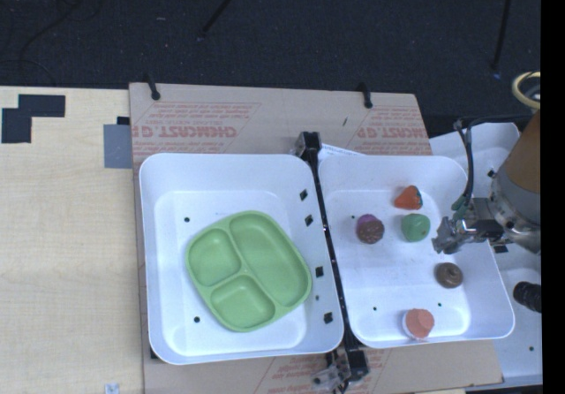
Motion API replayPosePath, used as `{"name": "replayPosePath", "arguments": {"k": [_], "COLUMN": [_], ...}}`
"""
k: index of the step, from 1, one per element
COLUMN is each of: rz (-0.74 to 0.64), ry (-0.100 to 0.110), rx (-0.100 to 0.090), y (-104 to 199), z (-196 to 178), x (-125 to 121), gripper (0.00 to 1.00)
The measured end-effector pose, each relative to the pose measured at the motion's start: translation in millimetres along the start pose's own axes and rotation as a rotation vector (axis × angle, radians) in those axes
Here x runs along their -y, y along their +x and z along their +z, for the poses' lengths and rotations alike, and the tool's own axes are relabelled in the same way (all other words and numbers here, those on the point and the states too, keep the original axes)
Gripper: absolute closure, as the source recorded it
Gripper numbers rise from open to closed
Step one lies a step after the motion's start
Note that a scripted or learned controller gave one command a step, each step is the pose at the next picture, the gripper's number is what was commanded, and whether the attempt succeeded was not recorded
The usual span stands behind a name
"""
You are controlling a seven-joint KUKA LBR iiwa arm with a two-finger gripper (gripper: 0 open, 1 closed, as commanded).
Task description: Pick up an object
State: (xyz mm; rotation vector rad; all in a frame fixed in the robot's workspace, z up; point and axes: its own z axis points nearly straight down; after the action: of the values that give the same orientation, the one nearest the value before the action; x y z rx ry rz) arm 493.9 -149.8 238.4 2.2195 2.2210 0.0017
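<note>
**Inspector:** The jaws could not be told apart at the gripper (444, 238); whether they were spread or pressed together was not resolved, and nothing was seen pinched between them.

**Reviewer:** Where was the gripper placed?

**Inspector:** It was recorded over the right bin (481, 317), near its right wall, just beside the green ball (416, 227) and above the brown piece (449, 275). No object was singled out by the task. Also noted in that bin were an orange piece (407, 198), a purple ball (369, 229) and a pink piece (418, 322). A green tray (248, 270) was noted in the left bin (163, 207).

**Reviewer:** What risks were judged?

**Inspector:** Three were judged likely. The green ball, being round, could be nudged aside and rolled off if contact were made off-centre. The brown piece looked low and flat, so it could be slid over rather than gripped. The bin wall lay close by, so a finger could be caught on it during descent.

**Reviewer:** What was obscured?

**Inspector:** The arm was cut off at the frame's right. The gripper's height above the bin floor could not be judged from the slanted view. The objects were too small for their kinds to be named with confidence.
</note>
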Motion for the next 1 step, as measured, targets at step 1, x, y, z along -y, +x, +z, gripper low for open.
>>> {"name": "replayPosePath", "arguments": {"k": [1], "rz": [-0.003], "ry": [0.005], "rx": [-0.003], "y": [44.8], "z": [-1.9], "x": [0.5], "gripper": [1.0]}}
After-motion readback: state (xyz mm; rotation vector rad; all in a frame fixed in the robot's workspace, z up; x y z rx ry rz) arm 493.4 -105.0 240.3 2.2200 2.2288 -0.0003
